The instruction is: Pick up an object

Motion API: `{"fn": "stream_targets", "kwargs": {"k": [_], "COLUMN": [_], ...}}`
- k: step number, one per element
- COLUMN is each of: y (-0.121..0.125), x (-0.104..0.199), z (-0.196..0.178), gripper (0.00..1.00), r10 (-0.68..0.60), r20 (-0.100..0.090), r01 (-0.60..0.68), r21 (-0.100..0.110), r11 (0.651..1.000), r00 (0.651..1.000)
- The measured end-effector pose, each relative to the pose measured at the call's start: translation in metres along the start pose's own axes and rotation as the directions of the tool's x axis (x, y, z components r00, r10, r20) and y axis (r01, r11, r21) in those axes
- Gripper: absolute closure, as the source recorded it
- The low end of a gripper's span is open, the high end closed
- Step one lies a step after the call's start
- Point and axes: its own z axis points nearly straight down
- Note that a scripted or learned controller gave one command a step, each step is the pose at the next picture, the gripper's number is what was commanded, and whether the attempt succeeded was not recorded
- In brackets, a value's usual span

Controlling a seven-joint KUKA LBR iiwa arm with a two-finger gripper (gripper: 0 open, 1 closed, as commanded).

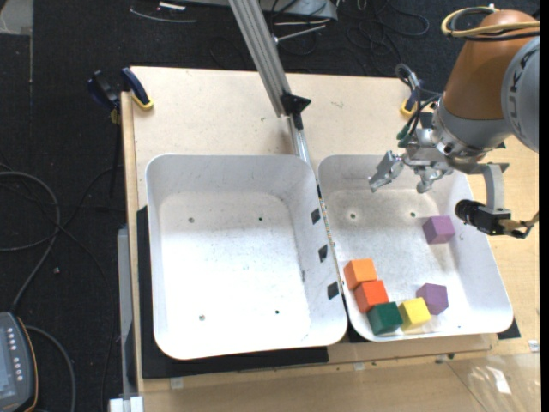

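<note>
In the right bin (480,290) lie several blocks. A purple block (438,228) sits alone near the middle right. Along the front stand an orange block (360,272), a red-orange block (371,294), a green block (385,318), a yellow block (415,312) and a second purple block (433,298). My gripper (403,176) hangs above the bin's back part, up and to the left of the lone purple block. Its two fingers stand spread apart, with nothing between them.
The left bin (171,187) adjoins the right one along a shared rim with black clips. A slanted metal rail (262,50) reaches from the top down to the bins' junction. A blue-and-yellow clamp (120,88) sits at the bench's back left corner.
</note>
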Motion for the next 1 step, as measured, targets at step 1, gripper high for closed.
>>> {"fn": "stream_targets", "kwargs": {"k": [1], "y": [-0.0597], "x": [-0.052], "z": [-0.03], "gripper": [0.0], "r10": [0.007], "r20": [0.004], "r01": [-0.007], "r21": [-0.002], "r11": [1.0], "r00": [1.0]}}
